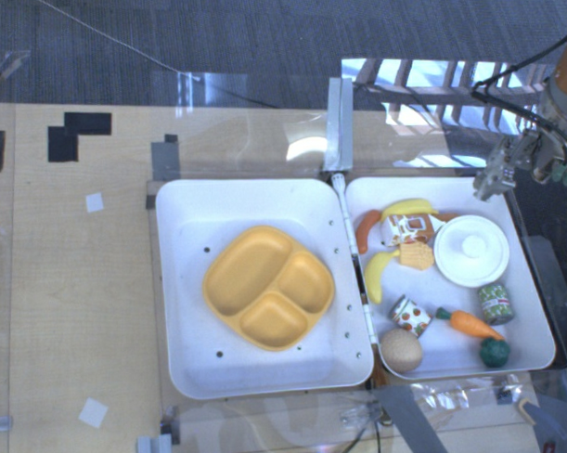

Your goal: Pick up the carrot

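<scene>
The arm came into the camera view at the upper right corner, its wrist a cluster of grey metal parts with dark cables looping over it from the left. The gripper [495,178] hung at the lower left end of that cluster, tilted and pointing down and to the left. It sat high in the frame, close to the right edge. Its tip was small and blurred, so the set of the fingers could not be made out.
</scene>
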{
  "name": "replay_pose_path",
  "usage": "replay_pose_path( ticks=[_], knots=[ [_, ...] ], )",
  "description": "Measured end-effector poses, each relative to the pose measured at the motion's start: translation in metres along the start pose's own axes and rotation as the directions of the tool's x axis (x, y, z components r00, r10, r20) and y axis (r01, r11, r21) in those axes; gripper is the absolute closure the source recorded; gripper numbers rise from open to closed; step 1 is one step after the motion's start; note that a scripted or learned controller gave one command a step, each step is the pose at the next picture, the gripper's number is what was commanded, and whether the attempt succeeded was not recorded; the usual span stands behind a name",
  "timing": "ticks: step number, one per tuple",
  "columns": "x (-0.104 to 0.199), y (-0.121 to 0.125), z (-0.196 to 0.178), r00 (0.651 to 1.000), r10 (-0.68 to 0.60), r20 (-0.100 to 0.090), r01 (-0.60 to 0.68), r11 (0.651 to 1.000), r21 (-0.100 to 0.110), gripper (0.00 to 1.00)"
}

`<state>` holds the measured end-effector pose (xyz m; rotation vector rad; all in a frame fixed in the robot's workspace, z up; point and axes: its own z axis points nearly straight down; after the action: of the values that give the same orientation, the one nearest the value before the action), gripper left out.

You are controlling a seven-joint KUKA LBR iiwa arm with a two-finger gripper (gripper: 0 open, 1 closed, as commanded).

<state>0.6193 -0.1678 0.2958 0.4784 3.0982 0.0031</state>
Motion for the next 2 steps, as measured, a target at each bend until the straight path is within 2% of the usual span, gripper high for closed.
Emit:
replay_pose_path(
  ticks=[1, 2],
  knots=[
    [0.100, -0.074, -0.064, 0.990, -0.140, 0.004, 0.140, 0.990, 0.005, 1.00],
    [0.045, -0.053, -0.005, 0.897, -0.442, -0.004, 0.442, 0.897, -0.001, 1.00]
  ],
)
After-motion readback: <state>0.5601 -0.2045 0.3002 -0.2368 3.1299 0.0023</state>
